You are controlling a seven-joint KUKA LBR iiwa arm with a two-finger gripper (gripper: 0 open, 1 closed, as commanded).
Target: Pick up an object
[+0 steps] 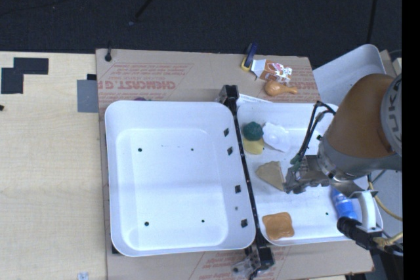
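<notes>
The gripper point(293, 181) hangs low in the right bin point(308, 229) just beside a tan wedge-shaped object point(270, 174), apparently mid-approach; its grip state cannot be told, so closing squarely comes next.

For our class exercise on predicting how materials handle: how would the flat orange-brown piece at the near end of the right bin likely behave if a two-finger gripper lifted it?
The orange-brown piece looks thin and sponge-like, so it is probably light and would squash between fingers. Lying flat on the right bin floor, it seems unlikely to roll, though its low edge may be hard to catch.
</notes>
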